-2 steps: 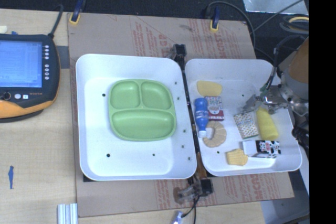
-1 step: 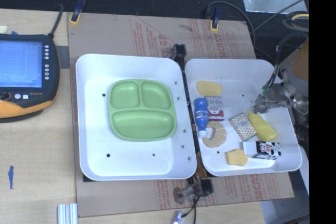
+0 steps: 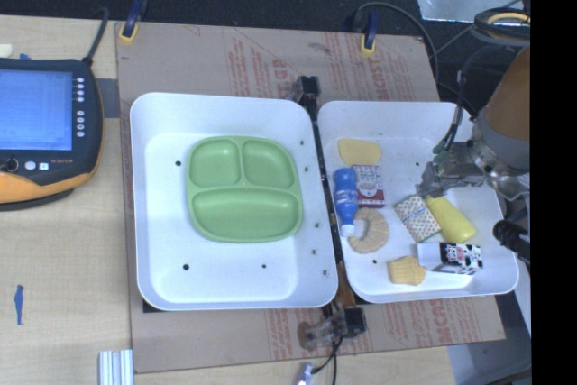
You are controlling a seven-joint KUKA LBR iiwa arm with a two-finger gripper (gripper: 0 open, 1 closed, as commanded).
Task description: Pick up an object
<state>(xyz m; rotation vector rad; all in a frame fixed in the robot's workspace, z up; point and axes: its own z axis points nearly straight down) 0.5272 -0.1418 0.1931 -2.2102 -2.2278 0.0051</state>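
Arm [image 3: 509, 104] cropped at right; jaws' gap perhaps obscured.

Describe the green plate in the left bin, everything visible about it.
The green plate is a pale green divided dish with rounded corners, plastic by its matte look. Raised ridges split it into three wells: two smaller ones on the far side and one wide one on the near side. All three wells look bare. It lies flat, right side up, near the middle of the left bin, resting on the bin's white floor and touching nothing else.
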